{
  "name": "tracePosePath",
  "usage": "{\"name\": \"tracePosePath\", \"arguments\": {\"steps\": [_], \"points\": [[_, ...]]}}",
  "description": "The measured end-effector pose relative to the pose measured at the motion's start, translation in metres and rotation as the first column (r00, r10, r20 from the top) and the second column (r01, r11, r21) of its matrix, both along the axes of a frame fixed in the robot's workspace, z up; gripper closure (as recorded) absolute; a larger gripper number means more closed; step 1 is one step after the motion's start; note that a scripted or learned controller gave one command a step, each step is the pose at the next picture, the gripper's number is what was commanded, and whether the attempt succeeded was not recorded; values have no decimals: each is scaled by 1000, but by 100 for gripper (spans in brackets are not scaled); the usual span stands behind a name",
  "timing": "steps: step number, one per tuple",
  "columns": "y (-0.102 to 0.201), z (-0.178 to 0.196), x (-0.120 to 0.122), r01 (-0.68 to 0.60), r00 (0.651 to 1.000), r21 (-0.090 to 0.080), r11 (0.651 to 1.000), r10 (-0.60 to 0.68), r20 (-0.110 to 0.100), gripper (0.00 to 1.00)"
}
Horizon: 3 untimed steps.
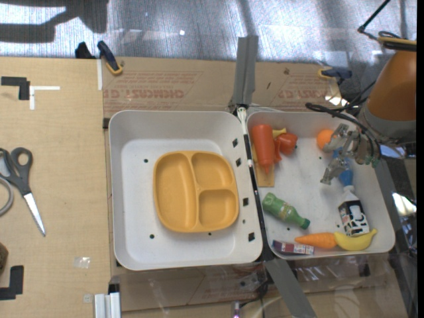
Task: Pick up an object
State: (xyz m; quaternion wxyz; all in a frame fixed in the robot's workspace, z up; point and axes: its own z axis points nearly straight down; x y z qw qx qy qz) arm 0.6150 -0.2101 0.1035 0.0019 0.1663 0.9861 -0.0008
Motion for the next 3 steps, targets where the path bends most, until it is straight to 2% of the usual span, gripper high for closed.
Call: {"name": "tracePosePath", "arguments": {"steps": [1,2,3], "points": [[9,-10,-3,67,998,2,998,-67,0,0],[62,-10,37,90,996,2,996,-90,2,0],[42,-11,10,79,997,1,997,-79,0,0]]}}
